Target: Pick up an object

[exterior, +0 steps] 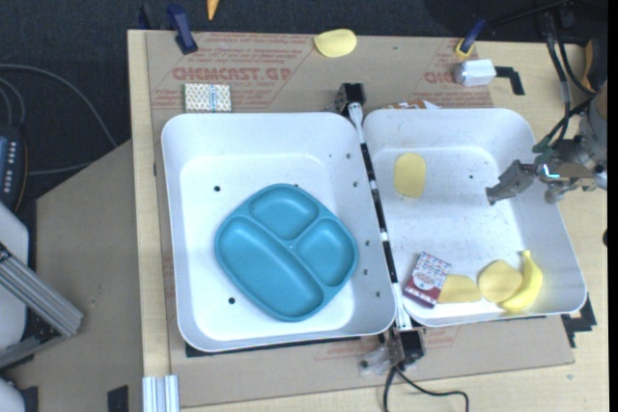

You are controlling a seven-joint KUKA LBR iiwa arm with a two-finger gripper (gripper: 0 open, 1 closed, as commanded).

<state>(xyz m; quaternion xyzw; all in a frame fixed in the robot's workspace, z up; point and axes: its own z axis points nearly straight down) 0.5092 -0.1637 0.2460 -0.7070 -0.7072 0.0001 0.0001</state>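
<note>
Two-finger gripper (509, 187) is seen at the right edge of the right shallow white bin (454, 125), low over the bin floor. Whether the fingers are apart or together cannot be told; nothing is seen between them.

No target is fixed by the task, so any item qualifies. Closest candidate: the pale yellow rounded block (409, 175), lying flat, alone, upper-left part of the right bin, well apart from the gripper.

Count, right bin: one pale yellow block, one small red-and-white printed box (426, 278), one yellow wedge-like piece (461, 288), one round yellow piece (498, 280), one yellow plastic banana (527, 282). Left shallow white bin (183, 145): one blue three-compartment plastic tray (285, 250). On the bench outside the bins: one yellow lemon-like item (335, 42).

Risks, as judged:
- The four items at the front edge are touching or overlapping; a close there could catch two, or push one aside.
- The banana sits against the bin wall, so a finger could strike the rim.
- The lone block is low and smooth; a slip-out is likely if it is closed on off-centre.
</note>
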